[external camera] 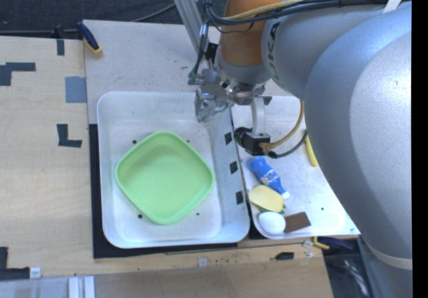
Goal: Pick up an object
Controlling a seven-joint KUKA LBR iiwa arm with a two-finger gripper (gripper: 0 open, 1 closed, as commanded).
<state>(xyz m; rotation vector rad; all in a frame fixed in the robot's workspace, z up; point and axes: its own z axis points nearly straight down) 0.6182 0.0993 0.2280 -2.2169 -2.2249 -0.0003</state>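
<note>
Green plastic marks the largest thing in the camera view: a square green dish (164,176) with rounded corners is seen lying flat in the left bin (124,116), toward 7 o'clock from the middle of the picture, with its rim near the bin's left and lower walls. The two white bins are set side by side on the pale desk (40,176), which is marked with grey tape pieces at 9 o'clock.

In the right bin (321,203), toward 5 o'clock, four small things are gathered along the wall shared with the left bin. A blue bottle (267,173) is laid at a slant. Just below it, touching or nearly so, a yellow piece (266,198) is found. Below that a white egg-shaped thing (271,222) is set, and a brown block (296,222) is placed just beside it at its 3 o'clock.

The grey arm (361,89) is brought in from 3 o'clock, its orange band (257,16) shown at 12 o'clock. The gripper (204,113) is hung over the upper right corner of the left bin, at 1 o'clock from the dish and well apart from it. Whether it is open or closed cannot be told.
</note>
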